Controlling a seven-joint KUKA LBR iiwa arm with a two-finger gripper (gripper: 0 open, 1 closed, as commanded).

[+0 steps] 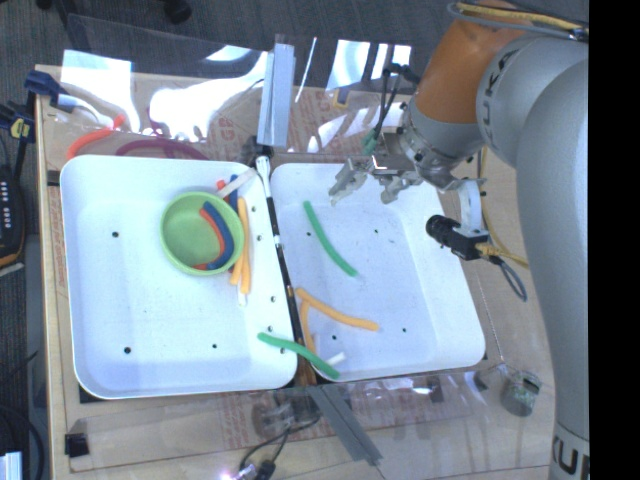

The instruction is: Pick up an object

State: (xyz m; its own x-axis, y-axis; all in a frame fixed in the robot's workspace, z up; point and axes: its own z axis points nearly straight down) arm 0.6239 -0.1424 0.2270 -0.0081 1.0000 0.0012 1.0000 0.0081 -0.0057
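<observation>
My gripper (368,186) hovers over the far edge of the right bin (440,313), open, with nothing between its fingers. A green strip (329,237) lies in the right bin just below and left of the gripper. Nearer the front of that bin lies an orange strip (338,312). Another green strip (298,351) rests across the front of the divide between the bins. In the left bin (120,298) sits a green bowl (200,233) with blue and red pieces in it, and orange sticks (243,253) lie beside it.
The arm's grey body and orange band (455,63) fill the right side above the right bin. A black cable fitting (450,234) hangs over the bin's right edge. Clear plastic sheeting (200,98) and a metal bar (275,93) lie behind the bins.
</observation>
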